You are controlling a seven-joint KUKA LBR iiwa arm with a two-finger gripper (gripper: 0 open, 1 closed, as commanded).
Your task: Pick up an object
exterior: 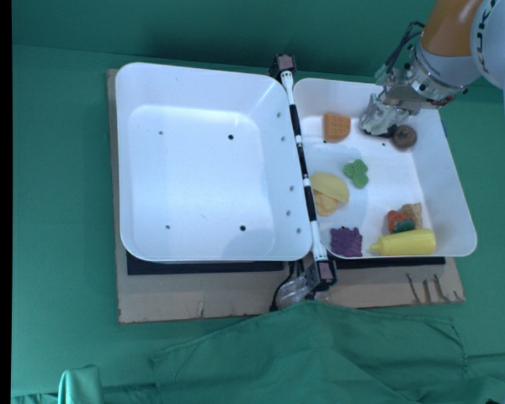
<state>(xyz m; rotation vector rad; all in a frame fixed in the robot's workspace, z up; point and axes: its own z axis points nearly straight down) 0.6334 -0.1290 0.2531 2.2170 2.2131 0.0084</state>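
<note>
At the far end of the right bin (454, 200), the gripper (379, 124), its grasp impossible to tell, hangs just beside the brown doughnut (403, 136) and could nudge it against the wall instead of catching it.

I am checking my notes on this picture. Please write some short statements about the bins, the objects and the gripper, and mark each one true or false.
1. All the objects lie in the right bin. True.
2. The yellow bottle lies at the far edge of its bin. False: it lies at the near edge.
3. The gripper is beside the brown donut. True.
4. The green piece is in the left bin. False: it is in the right bin.
5. The purple grapes lie near the divider. True.
</note>
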